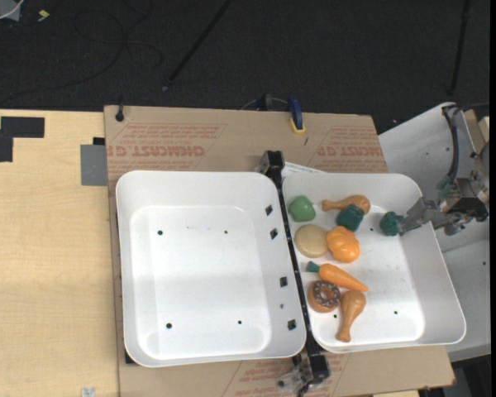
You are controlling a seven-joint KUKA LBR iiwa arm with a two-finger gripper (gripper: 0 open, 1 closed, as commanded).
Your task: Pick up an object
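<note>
The right bin [430, 321] holds several toy foods. Among them are a green round piece [302, 208], a tan drumstick [347, 204], a teal block [350, 217], a beige bun [311, 240], an orange fruit [342, 244], a carrot [342, 277], a chocolate donut [323, 295] and a second drumstick [351, 311]. A small teal piece [388, 222] lies apart from the rest near the bin's right wall. My gripper [406, 223] reaches in from the right, low over that wall. Its tip is right against the small teal piece.
The left bin [140, 337] sits beside the right one, with a black divider strip [285, 255] between them. Both rest on a cardboard sheet [190, 143] on the wooden bench. The grey arm [459, 205] stands past the right bin's edge.
</note>
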